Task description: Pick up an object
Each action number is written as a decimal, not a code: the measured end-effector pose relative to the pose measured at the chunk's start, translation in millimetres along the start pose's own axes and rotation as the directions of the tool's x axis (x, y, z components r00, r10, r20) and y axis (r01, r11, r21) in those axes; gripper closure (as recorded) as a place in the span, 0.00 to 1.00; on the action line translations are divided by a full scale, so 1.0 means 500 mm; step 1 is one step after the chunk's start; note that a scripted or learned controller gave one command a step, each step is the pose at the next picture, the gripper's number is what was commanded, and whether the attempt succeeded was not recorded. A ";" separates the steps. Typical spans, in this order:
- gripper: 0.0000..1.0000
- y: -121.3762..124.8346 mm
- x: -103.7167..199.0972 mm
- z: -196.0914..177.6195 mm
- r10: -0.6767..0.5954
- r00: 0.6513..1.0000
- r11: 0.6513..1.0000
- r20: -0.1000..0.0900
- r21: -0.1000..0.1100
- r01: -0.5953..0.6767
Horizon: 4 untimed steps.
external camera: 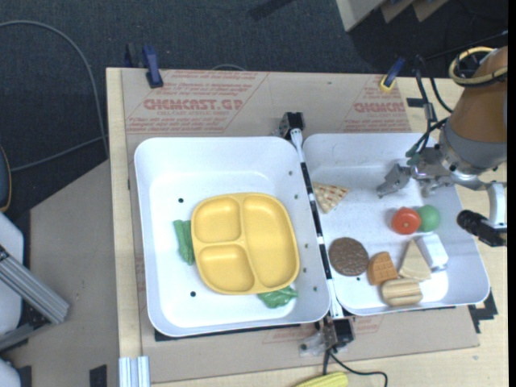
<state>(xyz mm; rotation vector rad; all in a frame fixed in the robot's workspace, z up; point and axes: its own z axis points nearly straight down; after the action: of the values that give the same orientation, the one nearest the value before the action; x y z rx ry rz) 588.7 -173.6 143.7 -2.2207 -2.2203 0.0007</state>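
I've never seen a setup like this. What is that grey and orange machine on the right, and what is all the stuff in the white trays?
It is a robot arm seen from a camera fixed above the bench. Its claw hangs over the right bin, with nothing visibly gripped. That bin holds toy food: a tomato, a brown cookie, a waffle wedge and bread pieces. The left bin holds a yellow divided plate lying over green leafy pieces. The arm's job is to pick one object up.

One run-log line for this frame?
gripper: over right bin, nothing seen held | nearest: tomato | yellow tray: left bin
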 end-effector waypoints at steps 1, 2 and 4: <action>0.00 -0.029 -0.043 0.074 0.001 1.000 1.000 0.000 0.001 -0.001; 0.00 -0.079 -0.029 0.119 0.000 1.000 1.000 0.000 0.000 0.000; 1.00 0.095 0.085 -0.025 -0.002 1.000 1.000 0.000 -0.004 0.002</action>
<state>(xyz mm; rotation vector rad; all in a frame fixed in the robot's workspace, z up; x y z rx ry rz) 636.4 -131.2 156.3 -2.2204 -2.2249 -0.0043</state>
